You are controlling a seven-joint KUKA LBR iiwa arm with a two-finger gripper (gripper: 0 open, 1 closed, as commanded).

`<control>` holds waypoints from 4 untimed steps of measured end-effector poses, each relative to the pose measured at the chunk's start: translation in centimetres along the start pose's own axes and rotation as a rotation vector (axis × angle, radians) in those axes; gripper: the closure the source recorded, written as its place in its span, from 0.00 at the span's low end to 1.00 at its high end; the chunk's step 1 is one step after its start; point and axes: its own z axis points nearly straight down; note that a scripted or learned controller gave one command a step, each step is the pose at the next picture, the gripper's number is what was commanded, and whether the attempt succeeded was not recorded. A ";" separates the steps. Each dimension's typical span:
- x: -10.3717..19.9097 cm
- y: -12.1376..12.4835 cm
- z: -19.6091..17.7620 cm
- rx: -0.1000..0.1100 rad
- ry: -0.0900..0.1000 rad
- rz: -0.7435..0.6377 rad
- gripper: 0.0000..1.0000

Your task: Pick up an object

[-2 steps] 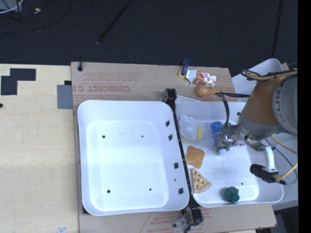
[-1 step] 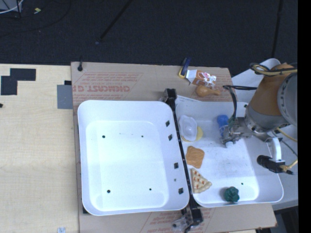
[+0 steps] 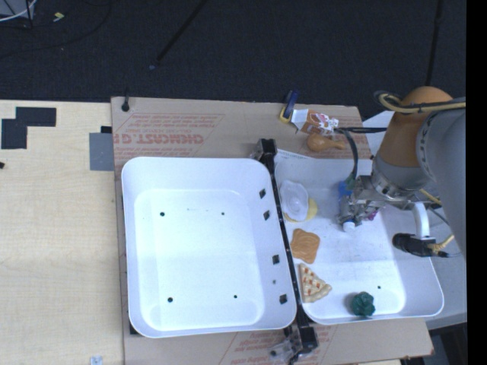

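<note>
White right bin (image 3: 415,299) holds the pick candidates in the camera view. A brown toast slice (image 3: 305,245) lies near its left wall, with a pizza wedge (image 3: 313,285) just in front of it. A green lump (image 3: 363,303) sits at the front edge and a clear cup (image 3: 294,200) at the rear left. I see the gripper (image 3: 351,217) lowered mid-bin, right of the cup, apart from all four. I cannot tell whether it is released or clenched.
</note>
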 end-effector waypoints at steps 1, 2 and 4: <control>-2.5 0.8 -8.2 -0.054 -0.001 -0.006 1.00; -3.5 -4.7 -3.0 -0.068 -0.003 -0.007 1.00; -1.1 -6.6 -26.4 -0.094 -0.009 -0.009 1.00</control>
